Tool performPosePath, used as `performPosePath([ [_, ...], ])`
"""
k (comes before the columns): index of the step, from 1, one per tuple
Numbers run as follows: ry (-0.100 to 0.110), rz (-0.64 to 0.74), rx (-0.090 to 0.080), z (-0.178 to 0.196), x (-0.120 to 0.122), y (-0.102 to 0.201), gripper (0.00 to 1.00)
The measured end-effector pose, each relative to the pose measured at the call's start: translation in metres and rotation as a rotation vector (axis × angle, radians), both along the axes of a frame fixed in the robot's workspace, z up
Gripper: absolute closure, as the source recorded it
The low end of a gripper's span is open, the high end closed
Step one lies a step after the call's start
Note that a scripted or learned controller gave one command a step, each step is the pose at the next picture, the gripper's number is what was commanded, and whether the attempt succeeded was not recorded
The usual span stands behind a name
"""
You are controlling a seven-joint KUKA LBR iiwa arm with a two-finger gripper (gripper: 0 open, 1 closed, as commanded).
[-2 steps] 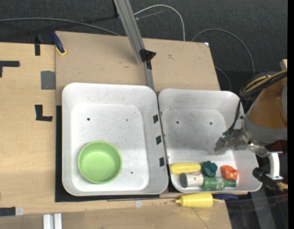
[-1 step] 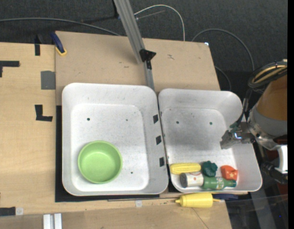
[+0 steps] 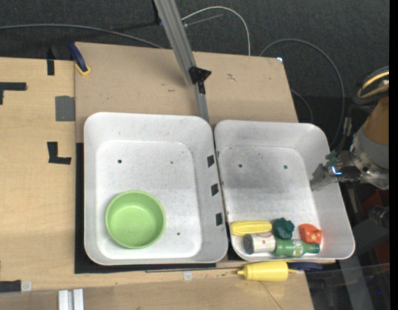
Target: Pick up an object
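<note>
Nearest edge of the bench point(image 3: 31, 173): yellow bottle point(image 3: 266, 271) lying on its side just outside the right bin point(image 3: 269, 144), against its front rim. Inside that bin's front right corner, a tight cluster: corn cob point(image 3: 251, 227) lying flat, white can point(image 3: 259, 243) just in front of it, green bottle point(image 3: 295, 248) on its side along the front wall, dark green piece point(image 3: 283, 227) behind it, red-orange piece point(image 3: 310, 234) at the right end. They look to be touching, though it's hard to tell which pairs at this resolution. Left bin point(image 3: 147, 128): green bowl point(image 3: 135, 219) upright in the front left corner. Gripper point(image 3: 326, 172) sits at the right bin's right rim, about mid-depth, well apart from the cluster and nothing between its fingers; too small and blurred to judge how far apart they are, so can't tell on opening. Arm point(image 3: 374, 134) with orange band comes in from the right. Far side: grey pole point(image 3: 176, 31) slants over the bench to the seam between the bins, cables point(image 3: 218, 11) looping behind.
</note>
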State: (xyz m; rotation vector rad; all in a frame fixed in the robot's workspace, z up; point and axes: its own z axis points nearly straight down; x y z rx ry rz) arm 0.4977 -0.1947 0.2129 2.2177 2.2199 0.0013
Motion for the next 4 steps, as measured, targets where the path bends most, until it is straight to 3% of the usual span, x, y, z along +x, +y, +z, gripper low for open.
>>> performPosePath([
  [1, 0.0, 0.001, 0.0, 0.044, 0.001, 0.0, 1.0],
  [2, 0.004, 0.006, 0.003, 0.037, 0.031, 0.051, 1.0],
  [4, 0.006, 0.005, 0.003, 0.032, 0.056, 0.138, 1.0],
])
